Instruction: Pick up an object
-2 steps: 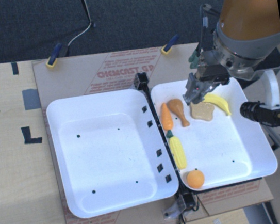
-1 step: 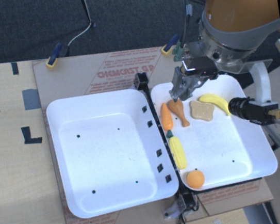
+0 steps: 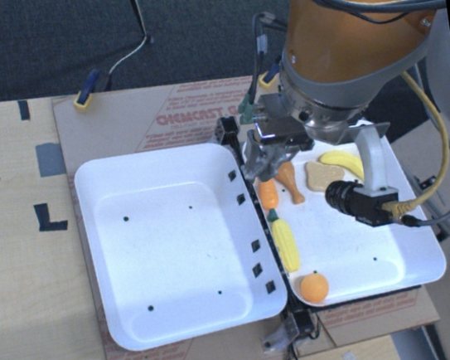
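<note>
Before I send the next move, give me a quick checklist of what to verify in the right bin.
1. Gripper over the right bin, near its far left corner: ok.
2. Object between its fingers: cannot tell, the wrist blocks the view.
3. Carrot and drumstick lie right under the gripper, close together; single clean target: not ok.
4. Corn cob lies along the divider wall, little finger room: not ok.
5. Orange sits apart at the near edge: ok.
6. Banana rests against the bread slice: not ok.

Wooden bench (image 3: 21, 272); brown cardboard sheet (image 3: 166, 121); dark carpet (image 3: 36, 39) behind.
</note>
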You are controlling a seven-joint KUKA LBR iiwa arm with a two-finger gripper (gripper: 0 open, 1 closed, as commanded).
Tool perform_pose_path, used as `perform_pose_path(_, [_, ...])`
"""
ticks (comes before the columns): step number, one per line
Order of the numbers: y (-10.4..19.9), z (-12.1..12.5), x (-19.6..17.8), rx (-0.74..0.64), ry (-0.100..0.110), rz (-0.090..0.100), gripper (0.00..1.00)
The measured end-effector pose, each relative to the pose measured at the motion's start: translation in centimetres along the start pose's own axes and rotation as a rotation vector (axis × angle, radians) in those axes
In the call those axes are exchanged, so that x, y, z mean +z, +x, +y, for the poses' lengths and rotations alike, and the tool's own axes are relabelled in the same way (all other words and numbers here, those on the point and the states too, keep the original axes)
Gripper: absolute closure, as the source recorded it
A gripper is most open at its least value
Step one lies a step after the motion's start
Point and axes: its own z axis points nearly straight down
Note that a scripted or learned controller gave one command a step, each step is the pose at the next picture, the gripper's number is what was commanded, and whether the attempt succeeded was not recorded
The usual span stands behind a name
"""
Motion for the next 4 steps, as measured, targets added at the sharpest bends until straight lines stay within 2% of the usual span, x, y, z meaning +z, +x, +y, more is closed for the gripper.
perform_pose_path(1, [1.4, 0.0, -11.1, 0.001, -0.015, 0.004, 1.00])
perform_pose_path(2, [7.2, 1.1, -10.4, -0.001, -0.004, 0.000, 1.00])
perform_pose_path(3, [11.1, -0.1, -9.7, 0.000, -0.001, 0.000, 1.00])
perform_pose_path(4, [10.9, 0.0, -9.7, 0.002, -0.002, 0.000, 0.00])
